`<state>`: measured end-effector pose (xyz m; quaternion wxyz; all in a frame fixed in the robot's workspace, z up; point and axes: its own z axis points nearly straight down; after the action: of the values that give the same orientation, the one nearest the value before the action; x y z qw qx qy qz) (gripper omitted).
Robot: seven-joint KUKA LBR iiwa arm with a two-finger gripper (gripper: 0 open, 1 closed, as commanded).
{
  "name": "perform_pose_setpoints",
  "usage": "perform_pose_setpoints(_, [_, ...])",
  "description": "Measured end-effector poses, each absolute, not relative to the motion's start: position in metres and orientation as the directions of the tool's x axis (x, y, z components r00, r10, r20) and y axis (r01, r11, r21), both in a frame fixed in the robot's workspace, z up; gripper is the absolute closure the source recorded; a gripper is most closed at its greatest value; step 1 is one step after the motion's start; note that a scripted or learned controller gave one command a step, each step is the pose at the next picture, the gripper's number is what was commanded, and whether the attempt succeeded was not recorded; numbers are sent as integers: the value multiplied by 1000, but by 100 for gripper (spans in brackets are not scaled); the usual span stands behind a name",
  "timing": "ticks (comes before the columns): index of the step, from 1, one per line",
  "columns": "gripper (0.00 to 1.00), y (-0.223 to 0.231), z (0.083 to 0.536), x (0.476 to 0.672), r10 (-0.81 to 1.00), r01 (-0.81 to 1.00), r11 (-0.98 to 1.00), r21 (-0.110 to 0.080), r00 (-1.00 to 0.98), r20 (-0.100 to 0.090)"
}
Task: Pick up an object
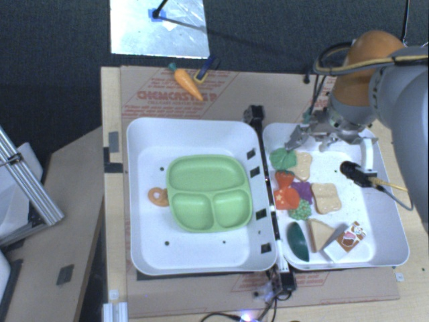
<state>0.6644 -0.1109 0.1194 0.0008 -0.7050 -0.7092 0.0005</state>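
Observation:
The right bin (385, 200) holds a pile of toy food. It includes a green leafy piece (283, 158), a beige cracker (304, 166), a red-orange pepper (287, 194), a purple piece (303, 190), a slice of toast (326, 198), a dark green oval (298, 240), a bread wedge (320, 232) and a small carton (349, 239). My gripper (312, 140) hangs over the back of this bin, just behind the leafy piece. It is open, its fingers spread, with nothing between them.
In the left bin (144, 153) lie a green divided plate (208, 192) and an orange ring (158, 196). A toy carrot (188, 84) rests on the cardboard behind the bins, below a foil sheet (159, 19). A black divider (263, 173) separates the bins.

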Motion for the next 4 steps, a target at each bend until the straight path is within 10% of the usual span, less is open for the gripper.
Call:
perform_pose_setpoints(1, [0,-110,85,666,1000,1000,6,3,-6,0])
perform_pose_setpoints(2, [100,-110,100,669,1000,1000,9,14,-9,-1])
perform_pose_setpoints(4, [100,-107,194,663,1000,1000,2,6,-2,-1])
